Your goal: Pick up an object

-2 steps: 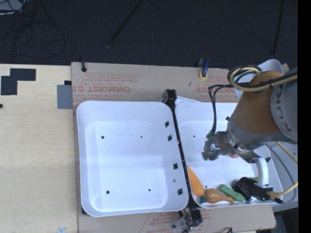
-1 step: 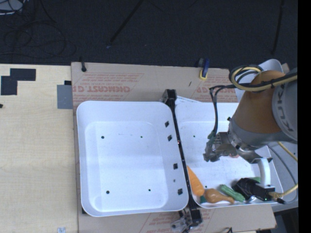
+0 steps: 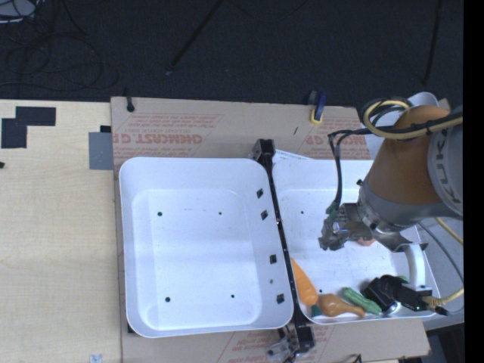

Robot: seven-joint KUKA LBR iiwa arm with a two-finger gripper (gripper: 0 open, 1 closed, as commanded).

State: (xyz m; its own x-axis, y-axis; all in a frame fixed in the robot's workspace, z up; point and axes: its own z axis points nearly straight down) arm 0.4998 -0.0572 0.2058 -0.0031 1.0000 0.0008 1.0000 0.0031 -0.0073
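Note:
My gripper [image 3: 333,235] hangs low over the middle of the right bin [image 3: 306,178], pointing down at its floor. A small reddish thing [image 3: 365,240] peeks out just right of the gripper, mostly hidden by the wrist, and I cannot tell whether it is held. Along the bin's front edge lie an orange carrot-shaped piece [image 3: 302,280], a tan pear-shaped piece [image 3: 333,305] and a green elongated piece [image 3: 360,300]. All three sit in front of the gripper and apart from it.
The left bin [image 3: 136,187] sits beside the right one, with a black divider strip [image 3: 274,225] between them. Both rest on a cardboard sheet [image 3: 189,123]. A blue clip [image 3: 318,104] stands at the cardboard's back edge.

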